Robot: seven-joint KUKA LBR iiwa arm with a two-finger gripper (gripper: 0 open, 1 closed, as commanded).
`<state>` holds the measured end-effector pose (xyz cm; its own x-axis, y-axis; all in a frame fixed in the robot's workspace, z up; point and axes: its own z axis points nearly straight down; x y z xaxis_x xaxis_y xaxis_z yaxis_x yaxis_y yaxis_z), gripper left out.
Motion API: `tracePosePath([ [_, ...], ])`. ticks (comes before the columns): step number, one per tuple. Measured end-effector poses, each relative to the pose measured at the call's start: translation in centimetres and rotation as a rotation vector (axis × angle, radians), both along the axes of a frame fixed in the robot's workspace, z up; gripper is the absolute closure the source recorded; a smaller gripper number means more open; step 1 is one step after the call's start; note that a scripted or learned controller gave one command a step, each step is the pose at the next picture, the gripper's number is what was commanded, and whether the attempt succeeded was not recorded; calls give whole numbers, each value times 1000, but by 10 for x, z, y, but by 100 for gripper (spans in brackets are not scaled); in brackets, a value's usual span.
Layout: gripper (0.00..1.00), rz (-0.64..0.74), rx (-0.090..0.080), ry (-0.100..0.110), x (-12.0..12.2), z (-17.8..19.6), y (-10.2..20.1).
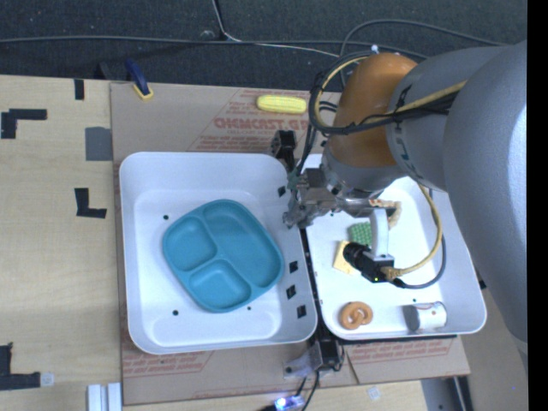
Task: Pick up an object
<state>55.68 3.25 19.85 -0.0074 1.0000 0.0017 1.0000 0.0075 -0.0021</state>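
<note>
Nearest to the lens is the grey arm (492, 135), which comes in from the right and passes over the far part of the right bin (458, 294). Its gripper (301, 205) is low at the wall between the two bins, at the left edge of the right bin and just beside the left bin (145, 315). I cannot tell how far it is open, nor whether it has hold of anything, because the wrist covers it. I judge that the step in hand is the approach to an object. The possible objects are these. A blue plate (223, 253) lies flat in the middle of the left bin. In the right bin a green piece (360, 231) and a yellow piece (342, 260) lie close together near the gripper. A pretzel (355, 315) and a grey cylinder (425, 316) lie side by side, not touching, at the near edge. To do this well, I think the gripper should not descend where it is, since the wall seems to be under it and it could strike the rim. It is better to move over one free object first. The pretzel seems a good choice, as it has space around it. The plate is wide and flat, so probably only its rim can be taken. The cylinder may roll, so a centred grip across its round side would be safer.
</note>
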Motion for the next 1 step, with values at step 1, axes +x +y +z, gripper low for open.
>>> tracePosePath([
  [1,100,0,0,-1,-8,15,52],
])
